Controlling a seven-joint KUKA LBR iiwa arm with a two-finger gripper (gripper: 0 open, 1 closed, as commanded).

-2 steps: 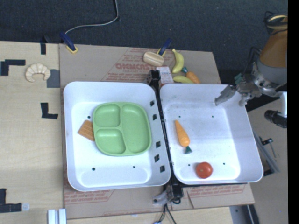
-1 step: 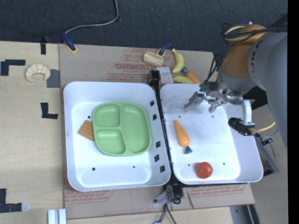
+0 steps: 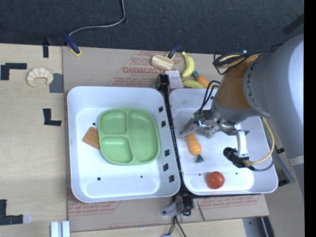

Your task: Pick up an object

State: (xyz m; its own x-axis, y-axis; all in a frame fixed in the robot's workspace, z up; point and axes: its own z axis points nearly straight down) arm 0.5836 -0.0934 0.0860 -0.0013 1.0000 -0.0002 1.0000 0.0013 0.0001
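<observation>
My gripper (image 3: 193, 126) hangs over the right bin (image 3: 256, 184), finger state unreadable; the carrot (image 3: 194, 144) lies just at its 6 o'clock, long axis 11-to-5, leafy end at 5, tomato (image 3: 215, 179) farther off.

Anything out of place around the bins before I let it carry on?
Yes. A yellow toy banana, a tan bread roll and a small carton lie on the cardboard behind the bins. A beige croissant sits far left on the bench.

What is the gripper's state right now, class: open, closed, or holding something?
Gripper: cannot be told; it sits just above the carrot in the right bin.
</observation>
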